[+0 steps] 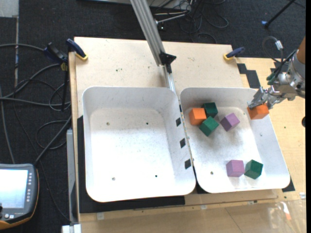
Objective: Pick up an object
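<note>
**Orange block at the rim: grip looks thin, watch for a drop**

Camera view: you've got the end effector (pixel 261 102) over the right bin's (pixel 272 144) far right rim, w/ an orange cube (pixel 259 111) directly under its tips. The fingers appear clenched on the cube's top part, so I'd call it grasping the orange cube, but the contact is small in frame and you can't confirm how deep the hold goes. The cube sits at or just above the rim line, half over the wall, half outside it.

Risks as I judge them:
- Shallow pinch. If only the top edge is caught, any quick lift or swing could let the cube slip out. It'd fall either back in the bin or onto the desk (pixel 286 130) outside, where a retry is harder.
- Rim clip. The cube is right at the wall, so a sideways move before enough height could knock it loose.
- Tilt. The cube looks slightly rotated vs. the fingers; an off-centre hold may twist it free.

Rest of the right bin, well apart from the grasp: another orange block (pixel 197 115), two green blocks (pixel 210 118) and a purple block (pixel 230 121) clustered near the divider, plus a purple and green pair (pixel 244 168) near the front. No interference from those. The left bin (pixel 97 130) isn't involved.

Suggest you lift straight up and slowly first, then traverse.
</note>
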`<act>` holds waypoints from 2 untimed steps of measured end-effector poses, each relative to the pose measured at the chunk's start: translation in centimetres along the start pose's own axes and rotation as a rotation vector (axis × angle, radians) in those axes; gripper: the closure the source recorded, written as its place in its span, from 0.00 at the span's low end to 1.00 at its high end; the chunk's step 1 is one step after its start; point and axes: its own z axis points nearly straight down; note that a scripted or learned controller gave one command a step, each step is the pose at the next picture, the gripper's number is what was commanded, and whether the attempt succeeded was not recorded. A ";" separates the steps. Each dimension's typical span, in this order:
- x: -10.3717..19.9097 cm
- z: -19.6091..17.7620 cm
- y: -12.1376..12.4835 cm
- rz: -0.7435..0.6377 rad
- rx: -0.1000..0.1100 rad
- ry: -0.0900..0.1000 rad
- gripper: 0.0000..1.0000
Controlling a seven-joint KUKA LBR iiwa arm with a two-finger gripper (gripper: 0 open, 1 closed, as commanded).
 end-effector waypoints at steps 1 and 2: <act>5.8 1.6 0.6 -0.005 0.008 0.005 1.00; 10.4 1.7 0.8 -0.005 0.008 0.004 1.00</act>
